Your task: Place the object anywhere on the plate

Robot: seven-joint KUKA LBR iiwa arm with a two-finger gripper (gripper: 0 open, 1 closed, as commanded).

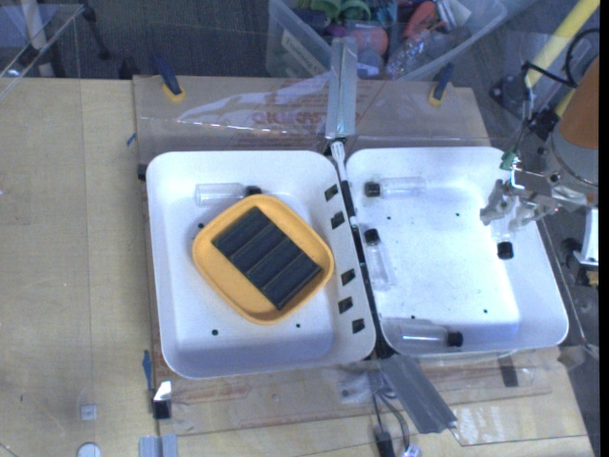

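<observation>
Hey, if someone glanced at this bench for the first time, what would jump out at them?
First the yellow plate in the left bin, with a dark ribbed slab lying on it. Next, the gripper reaching over the right bin's far right rim. Behind the bins, a clear tub of colourful odds and ends stands out at the top of the view.

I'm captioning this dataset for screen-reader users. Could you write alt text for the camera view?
A yellow plate carrying a dark ridged object sits in the left bin. The gripper hangs over the right bin's right edge, with clear tubes lying in that bin.
</observation>
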